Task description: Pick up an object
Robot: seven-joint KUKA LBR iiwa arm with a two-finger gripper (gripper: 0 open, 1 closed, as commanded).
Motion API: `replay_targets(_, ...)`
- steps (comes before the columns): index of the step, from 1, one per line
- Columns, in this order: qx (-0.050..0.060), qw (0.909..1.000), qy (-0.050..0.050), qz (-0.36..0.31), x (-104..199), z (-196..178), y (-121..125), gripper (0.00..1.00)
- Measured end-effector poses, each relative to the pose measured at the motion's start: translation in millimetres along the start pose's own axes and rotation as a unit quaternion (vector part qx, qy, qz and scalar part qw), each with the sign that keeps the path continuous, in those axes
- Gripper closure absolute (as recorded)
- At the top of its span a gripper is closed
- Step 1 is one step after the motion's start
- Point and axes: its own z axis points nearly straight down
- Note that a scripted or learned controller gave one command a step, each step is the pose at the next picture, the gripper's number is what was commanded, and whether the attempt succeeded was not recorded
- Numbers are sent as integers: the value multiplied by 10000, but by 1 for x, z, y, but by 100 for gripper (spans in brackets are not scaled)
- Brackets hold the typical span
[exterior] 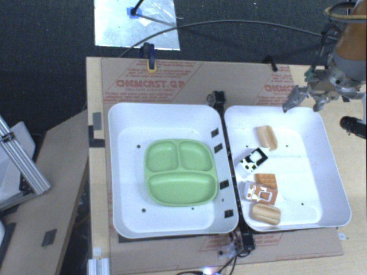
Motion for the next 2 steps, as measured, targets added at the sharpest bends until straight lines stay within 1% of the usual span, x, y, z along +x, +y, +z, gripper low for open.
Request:
replay_targets(1,-57,10000,-11,-12,0,-8,2,0)
replay_targets(2,-50,10000,-11,-3,-1,33,1,0)
